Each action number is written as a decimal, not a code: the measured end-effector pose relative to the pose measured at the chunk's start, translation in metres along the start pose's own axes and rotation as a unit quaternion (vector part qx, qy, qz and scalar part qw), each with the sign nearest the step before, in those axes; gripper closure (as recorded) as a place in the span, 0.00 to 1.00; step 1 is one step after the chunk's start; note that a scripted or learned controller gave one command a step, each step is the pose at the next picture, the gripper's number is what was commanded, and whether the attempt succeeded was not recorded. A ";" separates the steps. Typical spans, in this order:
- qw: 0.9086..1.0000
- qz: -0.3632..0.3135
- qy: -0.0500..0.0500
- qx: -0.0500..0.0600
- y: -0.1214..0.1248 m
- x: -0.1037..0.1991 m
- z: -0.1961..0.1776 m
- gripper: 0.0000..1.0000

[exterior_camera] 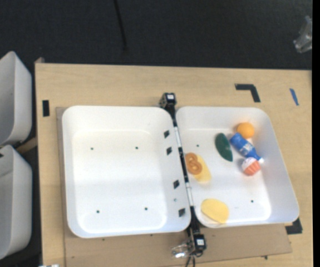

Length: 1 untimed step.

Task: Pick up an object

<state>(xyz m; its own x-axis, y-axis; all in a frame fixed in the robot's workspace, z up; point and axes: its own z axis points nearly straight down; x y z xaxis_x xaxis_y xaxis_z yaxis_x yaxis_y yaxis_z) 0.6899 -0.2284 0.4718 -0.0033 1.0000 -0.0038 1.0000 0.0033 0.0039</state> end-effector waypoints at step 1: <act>1.000 0.002 0.001 0.002 -0.003 -0.001 0.026 1.00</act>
<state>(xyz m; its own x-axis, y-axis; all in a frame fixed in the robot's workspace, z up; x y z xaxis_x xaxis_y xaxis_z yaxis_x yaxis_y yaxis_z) 0.6869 -0.2291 0.4461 0.0008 1.0000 -0.0023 1.0000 -0.0008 -0.0002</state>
